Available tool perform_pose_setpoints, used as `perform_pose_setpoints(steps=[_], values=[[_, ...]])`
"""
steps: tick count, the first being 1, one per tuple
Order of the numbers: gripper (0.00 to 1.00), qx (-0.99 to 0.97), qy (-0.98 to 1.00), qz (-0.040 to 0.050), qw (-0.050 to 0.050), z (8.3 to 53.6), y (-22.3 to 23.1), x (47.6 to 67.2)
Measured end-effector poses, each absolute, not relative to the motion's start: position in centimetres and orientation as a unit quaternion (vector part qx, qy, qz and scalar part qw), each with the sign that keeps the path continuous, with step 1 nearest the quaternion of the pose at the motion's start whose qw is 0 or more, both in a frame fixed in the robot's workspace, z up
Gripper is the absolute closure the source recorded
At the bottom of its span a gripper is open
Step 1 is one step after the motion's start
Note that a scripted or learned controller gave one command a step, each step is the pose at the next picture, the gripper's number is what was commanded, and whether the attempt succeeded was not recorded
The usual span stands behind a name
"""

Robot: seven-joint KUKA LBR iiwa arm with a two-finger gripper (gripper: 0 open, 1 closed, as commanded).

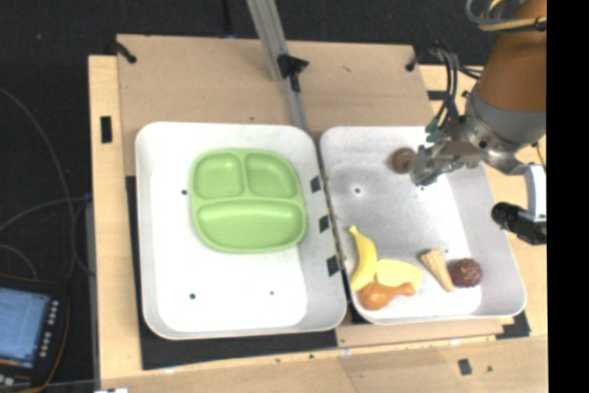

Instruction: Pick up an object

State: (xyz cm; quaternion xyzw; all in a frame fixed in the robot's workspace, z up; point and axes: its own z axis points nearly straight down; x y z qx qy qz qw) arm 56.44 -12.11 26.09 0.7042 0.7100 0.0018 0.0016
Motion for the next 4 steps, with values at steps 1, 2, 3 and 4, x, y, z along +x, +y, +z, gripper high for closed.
perform_pose_setpoints(steps=[1, 2, 3, 4], values=[[1.00, 0.705, 0.709, 0.0006, 0.000, 25.0, -6.8, 57.1], [1.00, 0.705, 0.709, 0.0007, 0.000, 24.8, -2.6, 57.3], [1.00, 0.704, 0.710, 0.0014, 0.000, 25.6, 2.6, 57.2], [1.00, 0.704, 0.710, 0.0002, 0.000, 24.6, 8.5, 57.3]])
